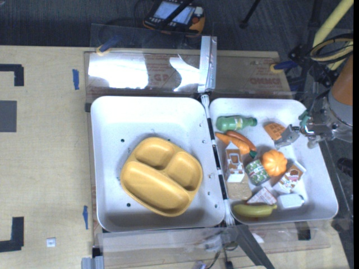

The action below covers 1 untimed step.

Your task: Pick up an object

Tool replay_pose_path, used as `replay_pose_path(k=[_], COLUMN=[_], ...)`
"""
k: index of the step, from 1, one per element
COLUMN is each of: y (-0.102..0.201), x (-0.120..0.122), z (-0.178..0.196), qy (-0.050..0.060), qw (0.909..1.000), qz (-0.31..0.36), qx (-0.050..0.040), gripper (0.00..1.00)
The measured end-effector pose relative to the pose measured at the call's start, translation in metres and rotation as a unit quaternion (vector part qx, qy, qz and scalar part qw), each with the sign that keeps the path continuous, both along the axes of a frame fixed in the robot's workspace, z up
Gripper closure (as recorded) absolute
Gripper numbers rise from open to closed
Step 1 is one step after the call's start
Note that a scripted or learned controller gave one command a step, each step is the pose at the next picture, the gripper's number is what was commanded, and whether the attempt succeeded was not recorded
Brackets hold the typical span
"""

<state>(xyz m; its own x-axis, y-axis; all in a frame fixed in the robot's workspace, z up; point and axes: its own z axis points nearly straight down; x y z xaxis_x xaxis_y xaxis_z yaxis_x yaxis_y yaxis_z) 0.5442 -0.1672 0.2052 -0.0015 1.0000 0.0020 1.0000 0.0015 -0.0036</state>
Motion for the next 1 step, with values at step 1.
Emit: replay_pose_path(k=[1], y=[-0.0209], x=[0.0], z=[-0.1193], qy=[-0.002], qw=[0.9993], qz=[-0.038], qx=[-0.0007], gripper=[0.0])
